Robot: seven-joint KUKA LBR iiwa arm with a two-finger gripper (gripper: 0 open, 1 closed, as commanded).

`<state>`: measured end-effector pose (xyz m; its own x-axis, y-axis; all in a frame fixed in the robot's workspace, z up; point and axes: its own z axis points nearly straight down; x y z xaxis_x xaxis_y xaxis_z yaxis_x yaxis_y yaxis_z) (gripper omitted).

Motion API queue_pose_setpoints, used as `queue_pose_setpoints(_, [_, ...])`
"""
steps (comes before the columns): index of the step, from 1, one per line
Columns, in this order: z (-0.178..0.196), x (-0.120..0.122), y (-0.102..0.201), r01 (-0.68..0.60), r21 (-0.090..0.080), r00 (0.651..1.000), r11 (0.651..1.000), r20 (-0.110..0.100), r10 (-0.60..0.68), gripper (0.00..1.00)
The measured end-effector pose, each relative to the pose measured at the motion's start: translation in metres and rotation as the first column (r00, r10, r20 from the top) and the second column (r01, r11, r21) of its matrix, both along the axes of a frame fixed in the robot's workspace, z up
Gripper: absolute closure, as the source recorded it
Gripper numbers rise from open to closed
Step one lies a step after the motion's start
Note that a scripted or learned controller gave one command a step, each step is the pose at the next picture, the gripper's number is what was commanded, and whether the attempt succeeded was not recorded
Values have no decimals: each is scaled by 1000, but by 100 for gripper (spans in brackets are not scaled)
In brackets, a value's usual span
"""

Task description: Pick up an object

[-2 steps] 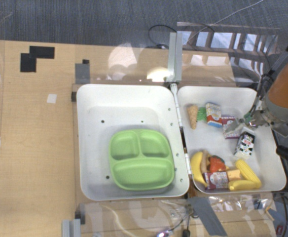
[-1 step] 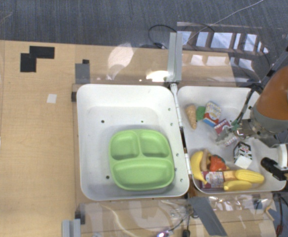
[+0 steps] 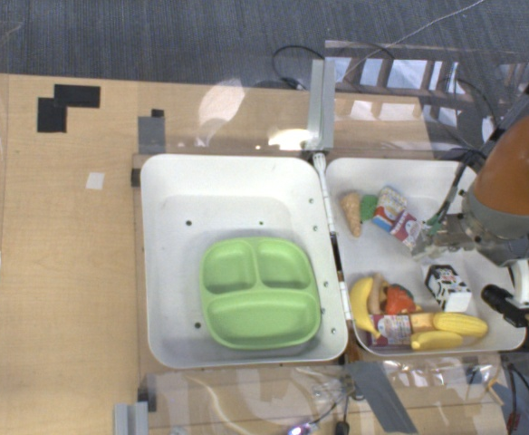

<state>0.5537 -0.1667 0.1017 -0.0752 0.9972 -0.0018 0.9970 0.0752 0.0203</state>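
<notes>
Two white bins are sitting side by side on the bench (image 3: 65, 243). The left bin (image 3: 169, 175) is carrying a green divided plate (image 3: 260, 291), and the right bin (image 3: 428, 172) is holding all the small stuff.

The arm (image 3: 518, 184) is reaching in from the right, and the tool (image 3: 435, 236) is hanging low over the upper half of the right bin. The closest thing to it is a colourful carton (image 3: 393, 212), which is lying tilted with its lower right end pointing straight at the tool. That end is sitting just beside the tip, maybe touching, but it's too blurry to be sure. Honestly can't tell if the tool is released or clenched, and nothing is showing clearly gripped in it.

To the left of the carton, a small green piece (image 3: 370, 207) and a tan cone-shaped thing (image 3: 351, 214) are lying near the bin's left wall. Below the tool, a black-and-white cube (image 3: 447, 283) is sitting near it but apart. Along the bottom edge, a banana (image 3: 361, 304), a red fruit (image 3: 399, 302) and two more yellow bananas (image 3: 459, 323) are crowding together, well apart from the tool.
</notes>
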Motion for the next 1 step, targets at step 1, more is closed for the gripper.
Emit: queue_pose_setpoints(1, [-11,-54,-37,-398,-9,917,917,-9,398,100])
